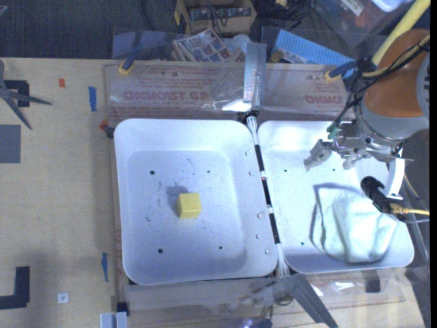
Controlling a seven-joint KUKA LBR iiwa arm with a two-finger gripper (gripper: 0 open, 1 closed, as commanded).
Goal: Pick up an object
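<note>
A small yellow block [190,205] lies near the middle of the left bin [136,149]. In the right bin [287,142] a crumpled white cloth [355,227] covers the near right part of the floor. My gripper [328,153] hangs over the far part of the right bin, above and just beyond the cloth, well to the right of the yellow block. Its grey fingers [315,156] point left and down. Nothing shows between them.
A metal divider [263,183] separates the two bins. Clear plastic sheeting [184,94] stands behind them. Black cables [375,186] trail from the wrist over the cloth. A wooden bench surface [54,183] extends to the left.
</note>
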